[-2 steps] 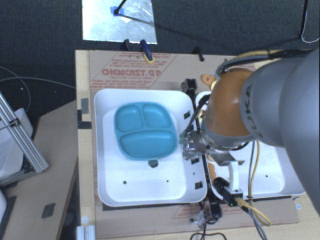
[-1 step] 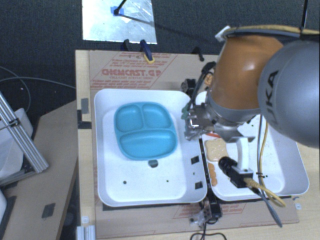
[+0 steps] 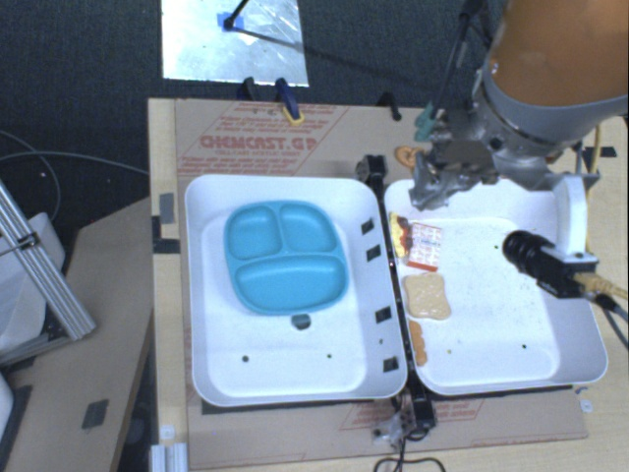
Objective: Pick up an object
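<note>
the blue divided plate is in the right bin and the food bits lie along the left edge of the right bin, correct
Not quite. The blue divided plate sits in the left bin, not the right bin. The food bits do lie along the right bin's left edge, as the camera view shows.

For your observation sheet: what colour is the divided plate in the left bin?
Light blue plate, seen in the camera view.

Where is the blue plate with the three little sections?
The blue plate lies in the left bin in the camera view, toward its upper middle, with a small dark piece just below it, well left of the gripper.
</note>
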Controlling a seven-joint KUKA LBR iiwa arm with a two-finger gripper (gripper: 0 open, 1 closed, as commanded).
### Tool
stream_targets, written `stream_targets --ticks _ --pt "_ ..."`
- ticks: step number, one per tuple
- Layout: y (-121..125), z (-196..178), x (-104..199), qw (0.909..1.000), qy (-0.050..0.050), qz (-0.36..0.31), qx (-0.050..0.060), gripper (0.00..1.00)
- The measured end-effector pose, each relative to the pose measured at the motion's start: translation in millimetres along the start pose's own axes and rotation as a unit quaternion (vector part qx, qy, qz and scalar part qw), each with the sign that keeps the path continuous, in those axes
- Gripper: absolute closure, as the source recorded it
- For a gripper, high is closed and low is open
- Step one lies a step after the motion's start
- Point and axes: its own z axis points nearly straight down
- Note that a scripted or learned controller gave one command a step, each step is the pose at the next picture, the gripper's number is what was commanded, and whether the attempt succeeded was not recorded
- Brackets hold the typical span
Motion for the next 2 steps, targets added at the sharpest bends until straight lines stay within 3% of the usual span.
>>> stream_targets --ticks 1,2 --pt "-4 86 66 0.9999 -0.002 -0.003 0.011 1.0" --pt "60 204 37 0.9999 -0.004 0.004 0.012 1.0"
